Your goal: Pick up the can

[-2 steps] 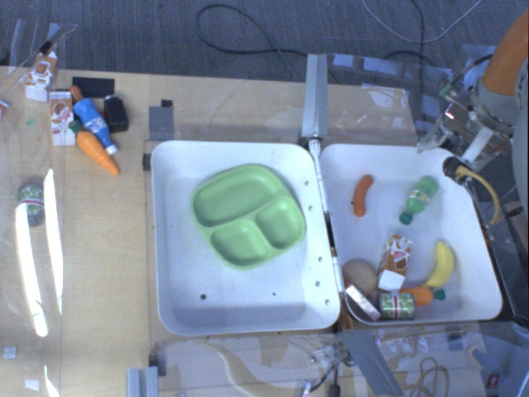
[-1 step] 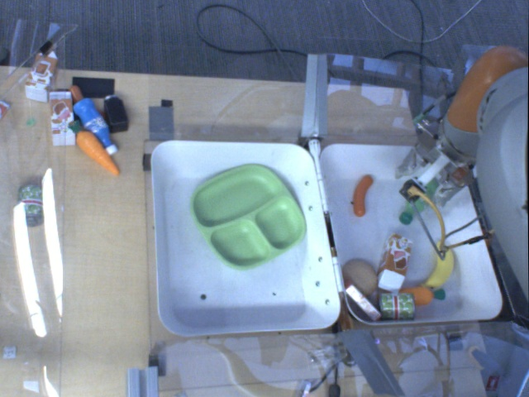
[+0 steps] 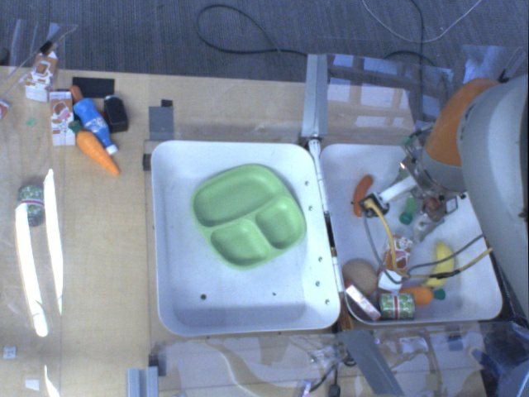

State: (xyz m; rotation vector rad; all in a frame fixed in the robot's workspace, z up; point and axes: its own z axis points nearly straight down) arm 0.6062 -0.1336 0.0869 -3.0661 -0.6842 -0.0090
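Note:
The can (image 3: 397,306) has a green label and silver ends. It lies on its side at the front edge of the right bin (image 3: 475,304), next to a small carrot (image 3: 419,295). My gripper (image 3: 426,210) hangs over the middle of that bin, well behind the can and apart from it. The grey arm with its orange band (image 3: 456,131) comes in from the right and hides the bin's back right part. Nothing shows in the gripper's grasp.
Around the can lie a brown potato-like lump (image 3: 359,275), a white piece (image 3: 388,280), a yellow banana (image 3: 445,259), a red sausage (image 3: 362,193) and a small green piece (image 3: 407,217). The left bin (image 3: 178,304) holds a green divided plate (image 3: 248,215). Toys sit on the bench's far left (image 3: 91,131).

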